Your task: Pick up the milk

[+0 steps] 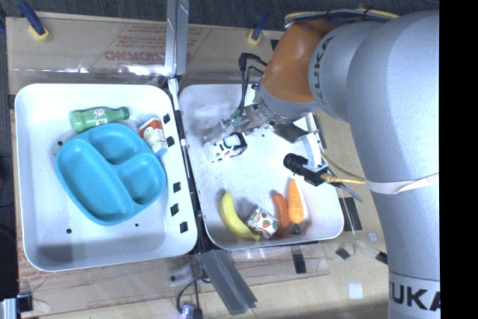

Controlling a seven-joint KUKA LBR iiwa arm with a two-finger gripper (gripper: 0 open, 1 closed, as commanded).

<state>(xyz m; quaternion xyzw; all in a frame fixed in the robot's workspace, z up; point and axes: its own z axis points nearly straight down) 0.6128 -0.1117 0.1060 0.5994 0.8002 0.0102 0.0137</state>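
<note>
The milk (225, 152) is a small black-and-white carton lying on the floor of the right bin (321, 224), in its upper-left part. My gripper (228, 132) reaches down from the orange-banded wrist (293, 71) and sits just above and against the carton's upper edge. The wrist and the gripper body hide the contact point, so whether the carton is gripped cannot be made out.
A banana (232, 216), a small red-green carton (263, 221) and two carrots (294, 202) lie at the right bin's front. The left bin (37, 235) holds a blue divided plate (110, 172), a green bottle (98, 116) and a red-white carton (154, 135). A divider (184, 183) separates the bins.
</note>
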